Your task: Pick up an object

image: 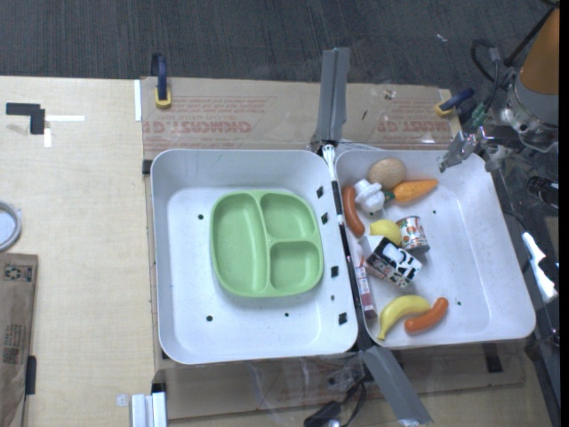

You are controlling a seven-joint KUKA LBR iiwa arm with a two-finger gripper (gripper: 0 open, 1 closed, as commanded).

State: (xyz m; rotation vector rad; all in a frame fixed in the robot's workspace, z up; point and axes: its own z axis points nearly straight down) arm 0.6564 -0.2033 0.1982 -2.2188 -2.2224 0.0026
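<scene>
The gripper [462,149] hovers over the far right corner of the right bin [484,265], and I cannot tell how it is set; nothing is picked up yet. The carrot [414,189] lies nearest among the toys. Beyond, a green plate [265,241] sits in the left bin [178,256] on a wooden bench [71,238].

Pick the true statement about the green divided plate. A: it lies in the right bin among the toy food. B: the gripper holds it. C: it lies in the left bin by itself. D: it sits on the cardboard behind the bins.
C: the green divided plate lies flat in the left bin, while the banana, carrot and small can lie in the right bin.
</scene>
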